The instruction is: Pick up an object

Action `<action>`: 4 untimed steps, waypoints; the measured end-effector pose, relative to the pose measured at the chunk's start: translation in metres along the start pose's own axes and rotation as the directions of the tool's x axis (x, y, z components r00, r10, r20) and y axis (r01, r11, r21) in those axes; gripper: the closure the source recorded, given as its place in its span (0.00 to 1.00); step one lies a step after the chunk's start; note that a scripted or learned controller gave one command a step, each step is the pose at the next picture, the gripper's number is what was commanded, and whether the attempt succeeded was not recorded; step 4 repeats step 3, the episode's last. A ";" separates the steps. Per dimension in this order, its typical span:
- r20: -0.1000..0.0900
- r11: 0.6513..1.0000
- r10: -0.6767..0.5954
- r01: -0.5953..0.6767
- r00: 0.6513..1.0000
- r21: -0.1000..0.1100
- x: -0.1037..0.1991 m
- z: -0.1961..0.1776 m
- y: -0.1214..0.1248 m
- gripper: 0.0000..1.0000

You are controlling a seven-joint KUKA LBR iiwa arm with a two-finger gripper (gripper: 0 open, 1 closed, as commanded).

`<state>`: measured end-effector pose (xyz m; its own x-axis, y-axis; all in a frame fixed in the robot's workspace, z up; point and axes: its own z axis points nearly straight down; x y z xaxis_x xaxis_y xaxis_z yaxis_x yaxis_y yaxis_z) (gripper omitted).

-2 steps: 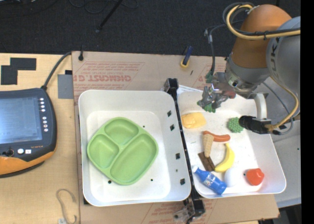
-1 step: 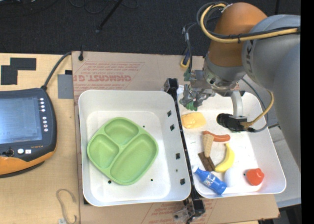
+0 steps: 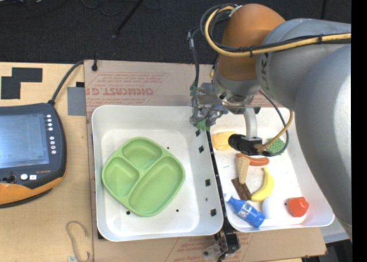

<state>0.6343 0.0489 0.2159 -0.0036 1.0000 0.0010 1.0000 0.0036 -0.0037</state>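
Camera view, arm angled down from right, gripper above right-hand bin, far corner, grasp indiscernible.

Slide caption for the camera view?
Gripper over the rim between two bins: green divided plate in one, banana and small items in the other.

Yellow object partly beneath arm

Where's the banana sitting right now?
The banana lies in the bin on the camera view's right, between the brown stick and the orange piece, above the blue tube.
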 end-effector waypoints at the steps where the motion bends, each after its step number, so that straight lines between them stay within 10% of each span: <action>1: 0.001 1.000 0.003 -0.003 1.000 -0.001 0.003 -0.002 0.000 1.00; 4: 0.002 1.000 0.005 -0.005 1.000 0.001 -0.001 -0.006 -0.003 1.00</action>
